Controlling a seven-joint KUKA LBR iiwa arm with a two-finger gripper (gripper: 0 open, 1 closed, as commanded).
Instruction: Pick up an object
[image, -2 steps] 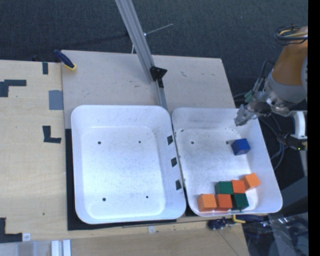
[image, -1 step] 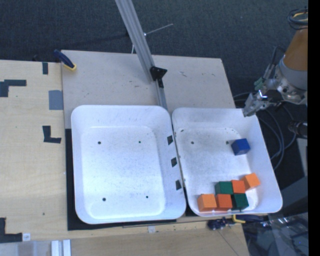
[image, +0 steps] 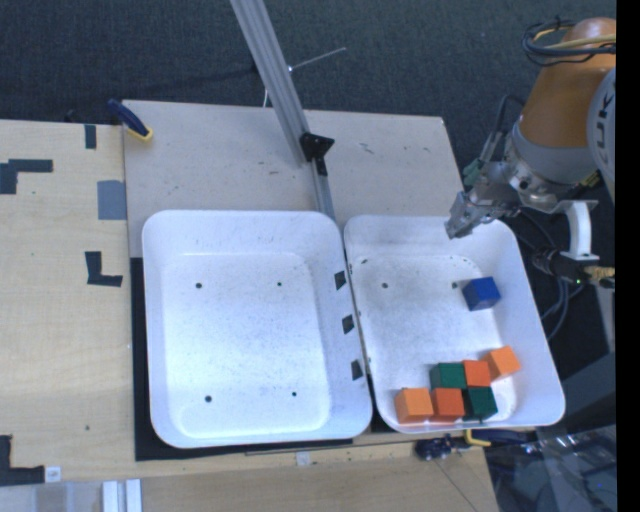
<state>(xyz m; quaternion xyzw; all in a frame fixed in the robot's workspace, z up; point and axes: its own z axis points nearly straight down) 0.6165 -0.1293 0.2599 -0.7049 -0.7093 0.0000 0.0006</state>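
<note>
I am describing this from left to right, placing everything relative to the right bin (image: 365, 300), the shallow white tray where the blocks are lying. To its left, touching rim to rim, the left bin (image: 160, 300) is sitting with a bare floor. A grey metal post (image: 285, 90) is slanting down from the top and ending just above the seam between the two bins.

Inside the right bin, a blue block (image: 481, 292) is resting alone near the right wall, well apart from the rest. Along the bin's near edge, a cluster is crowding together: an orange block (image: 413, 403) at the left of the row, more orange and green blocks (image: 462, 388) packed touching beside it, and one orange block (image: 504, 360) sitting at the right end, a little apart.

My gripper (image: 462, 222) is hovering over the bin's far right corner, close to the rim, with nothing between my fingers. They are looking nearly closed, but they are small and dark here, so I cannot tell their opening with confidence.

I am judging the blue block the best target: it is standing free, with open floor on its left and near sides for my fingers to straddle. I should be opening wide before descending, and staying clear of the right wall just beside it. The cluster is offering little room between blocks.
</note>
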